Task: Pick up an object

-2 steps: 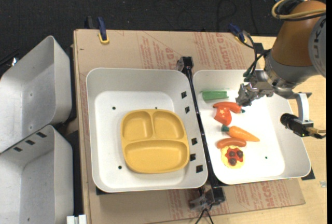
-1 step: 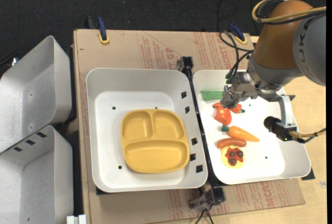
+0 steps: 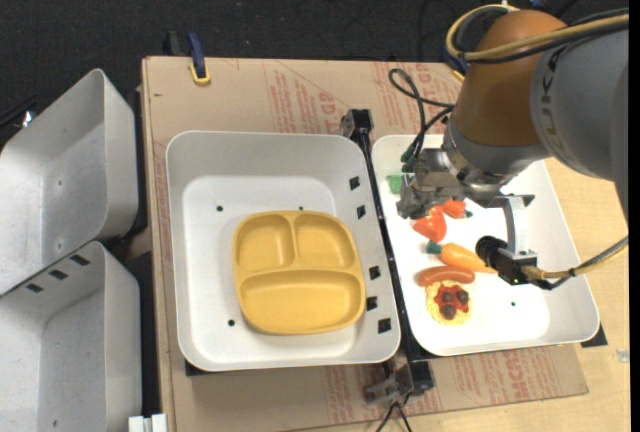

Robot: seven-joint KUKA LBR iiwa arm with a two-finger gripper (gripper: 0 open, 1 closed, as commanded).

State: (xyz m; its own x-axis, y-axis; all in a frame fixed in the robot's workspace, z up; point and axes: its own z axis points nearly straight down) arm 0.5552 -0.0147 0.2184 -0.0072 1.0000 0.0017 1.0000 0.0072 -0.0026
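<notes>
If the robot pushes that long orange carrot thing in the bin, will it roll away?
Probably a little. The carrot looks rounded and tapered, so a sideways push would likely make it roll in a curve. It looks like smooth, shiny plastic, so it may be light, stiff and slippery to pinch. The red pepper and sausage lie close by and might stop it.

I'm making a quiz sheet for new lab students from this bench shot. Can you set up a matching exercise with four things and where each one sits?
Things:
1. yellow divided plate
2. gripper
3. small pizza toy
4. orange carrot toy

Places:
A. right bin, nearest its front edge
B. left bin
C. above the right bin's back left part
D. right bin, just behind the red sausage

Pairs: 1-B, 2-C, 3-A, 4-D
</notes>
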